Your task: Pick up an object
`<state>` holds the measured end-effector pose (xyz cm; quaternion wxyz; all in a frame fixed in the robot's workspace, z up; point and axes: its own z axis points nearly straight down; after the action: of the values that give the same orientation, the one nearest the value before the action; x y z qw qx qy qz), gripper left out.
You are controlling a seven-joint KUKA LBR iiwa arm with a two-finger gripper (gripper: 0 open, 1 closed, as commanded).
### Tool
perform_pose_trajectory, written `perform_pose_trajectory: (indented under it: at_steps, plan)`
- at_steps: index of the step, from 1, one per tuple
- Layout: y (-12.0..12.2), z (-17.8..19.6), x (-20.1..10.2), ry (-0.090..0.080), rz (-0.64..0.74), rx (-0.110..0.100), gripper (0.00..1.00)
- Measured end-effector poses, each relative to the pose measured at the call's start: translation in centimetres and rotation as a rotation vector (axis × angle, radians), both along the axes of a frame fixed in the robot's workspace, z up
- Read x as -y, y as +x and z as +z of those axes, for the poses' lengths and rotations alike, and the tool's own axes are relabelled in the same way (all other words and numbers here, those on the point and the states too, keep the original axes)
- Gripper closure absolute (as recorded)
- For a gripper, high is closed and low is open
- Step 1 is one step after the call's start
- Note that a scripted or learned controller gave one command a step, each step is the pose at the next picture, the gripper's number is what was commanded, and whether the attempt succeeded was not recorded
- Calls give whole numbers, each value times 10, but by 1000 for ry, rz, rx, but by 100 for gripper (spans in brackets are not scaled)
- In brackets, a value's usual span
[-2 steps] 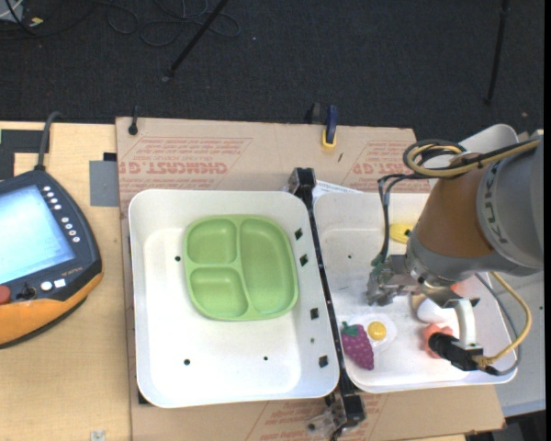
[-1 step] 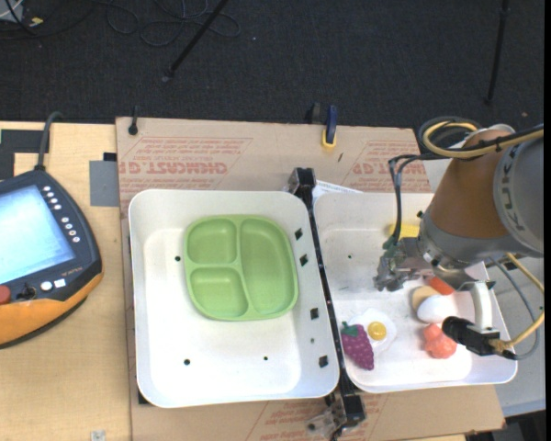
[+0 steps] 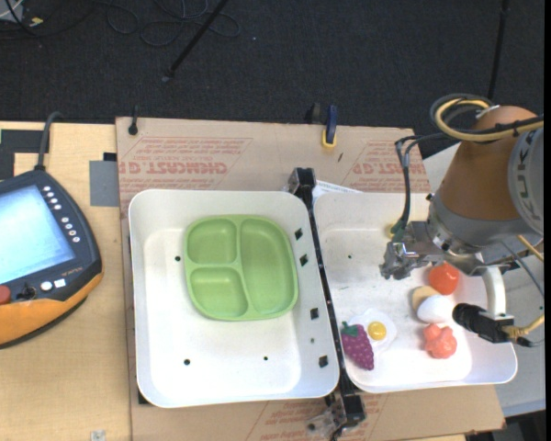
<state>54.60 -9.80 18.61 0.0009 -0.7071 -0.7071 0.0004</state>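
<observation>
Toys crowd the right bin (image 3: 349, 237); green tray (image 3: 241, 269) lies left.

plate (image 3: 240, 267) in left bin (image 3: 156, 338); toys (image 3: 438, 340) in right bin (image 3: 496, 367)

The right bin (image 3: 349, 223) keeps bare floor across its upper and left parts; its lower right is crowded by a tomato (image 3: 444, 278), an egg (image 3: 432, 308), a strawberry (image 3: 440, 340), a fried egg (image 3: 376, 331) and purple grapes (image 3: 358, 345). The arm (image 3: 482, 191) overhangs the bin's right side. In the left bin (image 3: 156, 356), a green divided plate (image 3: 238, 267) fills the middle, with bare floor around it.
</observation>
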Motion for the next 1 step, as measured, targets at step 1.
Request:
perform_pose_trajectory:
  at_steps: [1]
  plan:
    - [0,43,1,0,0,3,100]
